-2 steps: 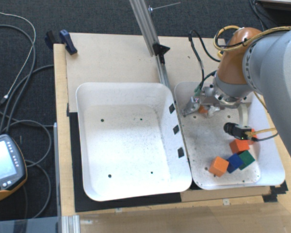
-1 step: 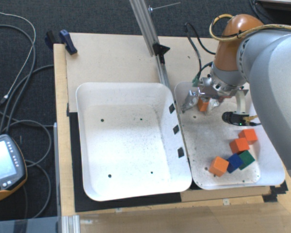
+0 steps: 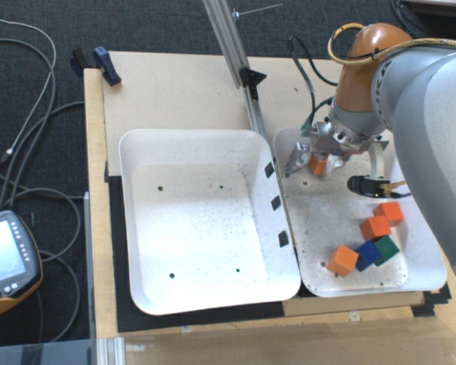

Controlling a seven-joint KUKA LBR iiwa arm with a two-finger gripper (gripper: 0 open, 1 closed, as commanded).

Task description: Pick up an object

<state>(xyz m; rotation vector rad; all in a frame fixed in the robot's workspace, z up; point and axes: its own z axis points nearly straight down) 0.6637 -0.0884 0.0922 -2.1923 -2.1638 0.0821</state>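
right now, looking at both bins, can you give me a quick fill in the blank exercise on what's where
1. The gripper is over the ____ bin in the camera view.
2. The block between the gripper's fingers is ____ in colour.
3. The blue block touches a ____ block on its right.
4. Loose orange blocks lying in that bin number ____.

Missing words: right; orange; green; three

A single fixed camera hangs above the bench (image 3: 175, 90) and looks down at a slant, far enough off to take in both white bins, the left bin (image 3: 197, 219) and the right bin (image 3: 319, 219), along with the dark floor beyond the bench's far and left edges.
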